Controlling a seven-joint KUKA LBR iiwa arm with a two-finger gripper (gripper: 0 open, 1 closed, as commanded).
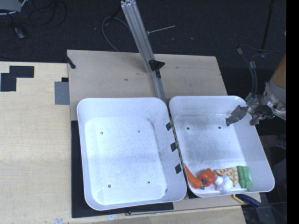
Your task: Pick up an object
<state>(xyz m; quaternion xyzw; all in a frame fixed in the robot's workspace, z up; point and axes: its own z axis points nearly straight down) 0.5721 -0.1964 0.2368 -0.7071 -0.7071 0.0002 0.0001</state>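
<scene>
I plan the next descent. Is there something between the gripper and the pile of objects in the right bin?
Nothing visible. The gripper is at the right bin's far right rim; the objects lie along its near edge, with bare white floor between them.

I can read no text, label, brand, number or sign anywhere here. The two shallow white plastic bins (124,107) carry only dark speckles and small holes. The pale wooden bench (32,139) to the left of them bears plain black and grey patches with no lettering that I can make out.
</scene>
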